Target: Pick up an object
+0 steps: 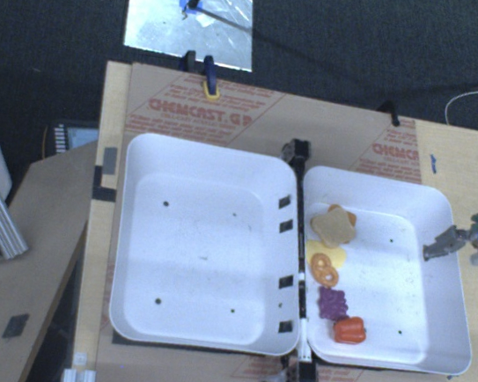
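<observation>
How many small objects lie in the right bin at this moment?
4, all near its left wall: a tan bread piece at the top, an orange ring on yellow, a purple cluster, a red-orange piece lowest.

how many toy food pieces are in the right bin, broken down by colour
tan: 1, bread slice
yellow: 1, flat piece under the ring
orange: 1, pretzel-like ring
purple: 1, grape bunch
red-orange: 1, pepper
total: 5, all along the left side of the right bin
</observation>
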Available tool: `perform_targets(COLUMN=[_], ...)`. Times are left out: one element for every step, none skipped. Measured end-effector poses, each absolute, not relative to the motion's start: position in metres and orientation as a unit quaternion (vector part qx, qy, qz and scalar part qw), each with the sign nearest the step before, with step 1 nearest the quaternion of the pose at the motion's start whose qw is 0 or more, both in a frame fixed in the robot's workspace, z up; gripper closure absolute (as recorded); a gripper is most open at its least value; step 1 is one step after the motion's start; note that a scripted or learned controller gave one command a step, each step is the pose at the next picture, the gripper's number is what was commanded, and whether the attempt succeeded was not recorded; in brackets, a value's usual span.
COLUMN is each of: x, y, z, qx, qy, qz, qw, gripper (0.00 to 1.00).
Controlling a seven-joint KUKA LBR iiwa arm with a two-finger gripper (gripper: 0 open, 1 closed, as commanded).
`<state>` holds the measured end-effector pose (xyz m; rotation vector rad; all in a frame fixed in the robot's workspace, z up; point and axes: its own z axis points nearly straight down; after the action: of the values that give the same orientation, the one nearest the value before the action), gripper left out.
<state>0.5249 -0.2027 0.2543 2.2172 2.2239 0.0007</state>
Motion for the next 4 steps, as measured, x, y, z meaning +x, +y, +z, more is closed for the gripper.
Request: perform_targets(x=[0.531, 0.485, 0.487, 0.487], y=[-0.188, -0.208, -0.206, -0.139], z=[0.473, 0.54, 0.548, 0.44], qx=[0.705, 0.707, 0.705, 0.703], qy=[0.71, 0.707, 0.709, 0.711], qz=[0.0051, 0.0021, 0.0018, -0.0013], qw=[0.01, 0.005, 0.005, -0.004], gripper=[0.0, 0.0, 1.0, 1.0])
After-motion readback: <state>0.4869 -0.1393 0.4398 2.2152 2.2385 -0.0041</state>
